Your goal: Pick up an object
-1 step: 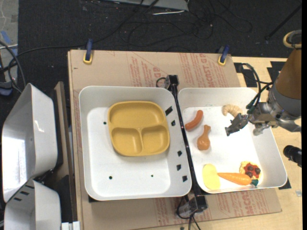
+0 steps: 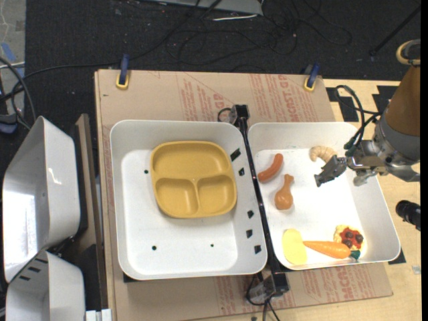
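Observation:
The right bin (image 2: pixel 374 199) holds several toy foods: a reddish sausage (image 2: pixel 270 168), a brown drumstick (image 2: pixel 284 192), a pale croissant-like piece (image 2: pixel 322 154), a yellow slice (image 2: pixel 293 245), an orange carrot (image 2: pixel 327 249) and a pizza-like piece (image 2: pixel 350 237). My gripper (image 2: pixel 332 171) hangs over the right bin's upper right part, just right of and below the pale piece. Its dark fingers point left and nothing shows between them.
The left bin (image 2: pixel 127 199) holds a yellow three-compartment plate (image 2: pixel 194 179). A black divider strip (image 2: pixel 253 199) runs between the two bins. The bins rest on a cardboard sheet (image 2: pixel 200 89) held by yellow clamps at the back. White boxes stand at the far left.

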`<action>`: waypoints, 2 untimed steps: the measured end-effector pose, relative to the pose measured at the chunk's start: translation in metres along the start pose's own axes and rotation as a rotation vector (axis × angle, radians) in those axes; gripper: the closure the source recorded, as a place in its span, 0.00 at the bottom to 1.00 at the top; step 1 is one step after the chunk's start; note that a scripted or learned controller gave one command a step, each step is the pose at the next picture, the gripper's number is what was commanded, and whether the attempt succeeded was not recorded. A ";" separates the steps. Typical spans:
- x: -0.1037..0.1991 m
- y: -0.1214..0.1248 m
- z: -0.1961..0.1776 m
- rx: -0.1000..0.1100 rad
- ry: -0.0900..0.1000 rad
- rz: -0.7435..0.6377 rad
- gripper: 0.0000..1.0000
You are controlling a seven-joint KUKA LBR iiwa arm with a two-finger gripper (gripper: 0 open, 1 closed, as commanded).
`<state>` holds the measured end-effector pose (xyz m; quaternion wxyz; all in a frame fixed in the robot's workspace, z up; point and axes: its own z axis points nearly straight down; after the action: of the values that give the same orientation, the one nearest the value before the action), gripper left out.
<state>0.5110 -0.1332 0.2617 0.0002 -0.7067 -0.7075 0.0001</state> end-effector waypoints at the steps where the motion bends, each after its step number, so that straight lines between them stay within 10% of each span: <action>1: 0.009 -0.001 0.058 0.005 0.001 0.002 0.00; 2: 0.008 -0.003 0.101 0.003 0.001 0.003 0.00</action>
<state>0.5079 -0.1257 0.1606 0.0016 -0.7079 -0.7063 0.0011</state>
